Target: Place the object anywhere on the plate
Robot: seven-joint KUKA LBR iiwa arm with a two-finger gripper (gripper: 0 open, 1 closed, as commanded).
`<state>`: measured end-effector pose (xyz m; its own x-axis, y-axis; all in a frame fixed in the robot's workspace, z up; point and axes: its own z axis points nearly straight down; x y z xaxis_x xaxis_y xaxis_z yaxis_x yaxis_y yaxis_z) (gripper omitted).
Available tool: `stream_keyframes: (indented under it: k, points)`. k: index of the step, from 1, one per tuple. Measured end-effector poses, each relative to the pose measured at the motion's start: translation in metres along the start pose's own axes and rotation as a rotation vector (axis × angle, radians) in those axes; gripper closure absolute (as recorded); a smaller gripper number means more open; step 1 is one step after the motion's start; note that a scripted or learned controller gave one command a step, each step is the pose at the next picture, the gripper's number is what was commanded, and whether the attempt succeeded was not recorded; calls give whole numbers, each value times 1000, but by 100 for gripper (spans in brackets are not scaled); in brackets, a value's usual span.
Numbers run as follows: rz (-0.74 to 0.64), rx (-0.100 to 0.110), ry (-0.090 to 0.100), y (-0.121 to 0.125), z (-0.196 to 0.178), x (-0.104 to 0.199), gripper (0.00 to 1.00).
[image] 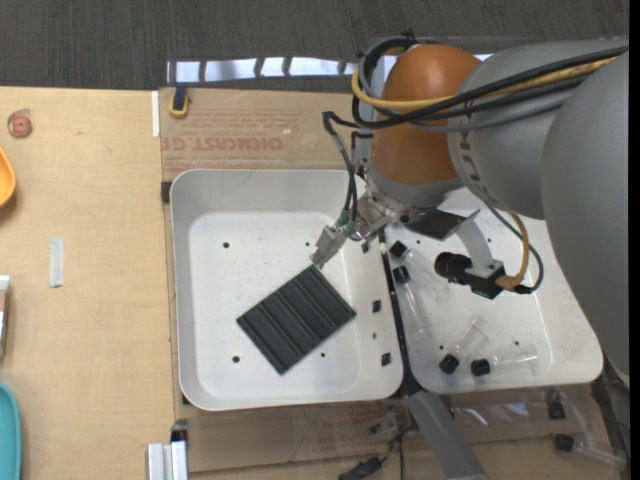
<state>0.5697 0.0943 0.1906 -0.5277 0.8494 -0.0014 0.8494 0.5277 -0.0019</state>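
Observation:
A dark grey ribbed plate (297, 318) lies flat and turned at an angle in the left bin (200, 298), near its front right. My gripper (326, 248) hangs over the same bin, just above the plate's far right corner, tip pointing down and left. Nothing shows held at its tip. Clear plastic pieces with black caps (468, 354) lie in the right bin (560, 368), and a clear tube (408, 290) lies beside the dividing wall. The arm's orange band and wrist hide the back of the right bin.
A cardboard sheet (240, 138) lies behind the bins. To the left, the wooden bench (80, 268) carries a few small items along its left edge. Cables and a black fitting (470, 273) hang off the wrist above the right bin.

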Motion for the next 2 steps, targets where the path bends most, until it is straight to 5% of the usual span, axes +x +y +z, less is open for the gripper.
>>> stream_keyframes:
  k: [1, 2]
  points:
    - [-65, 0, -1, 34, -161, 39, 0]
    - [-66, 2, -2, 35, -169, 38, 100]
